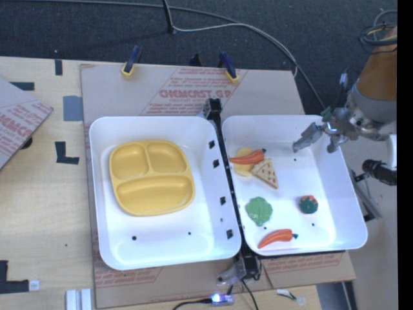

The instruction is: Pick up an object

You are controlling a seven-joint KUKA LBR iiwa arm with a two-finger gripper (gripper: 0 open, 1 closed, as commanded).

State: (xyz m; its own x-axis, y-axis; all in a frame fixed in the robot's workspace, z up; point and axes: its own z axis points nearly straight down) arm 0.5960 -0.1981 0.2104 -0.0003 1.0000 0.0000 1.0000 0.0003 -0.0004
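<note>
**Arm poised over the right bin's far corner**

The gripper [319, 139] hangs above the far right corner of the right bin [335, 179], its fingers [304, 141] spread apart and pinching nothing. Well apart from it, toy foods lie on the bin floor — a carrot [248, 157] resting on a yellow piece [242, 166], a pizza slice [266, 174] touching them, a green leafy vegetable [259, 210], a small red-and-green fruit [308, 204] and, nearest, a second carrot [276, 237]. The left bin [103, 192] holds a yellow divided plate [151, 176]. Both bins sit on cardboard on the surface [39, 205].
</note>
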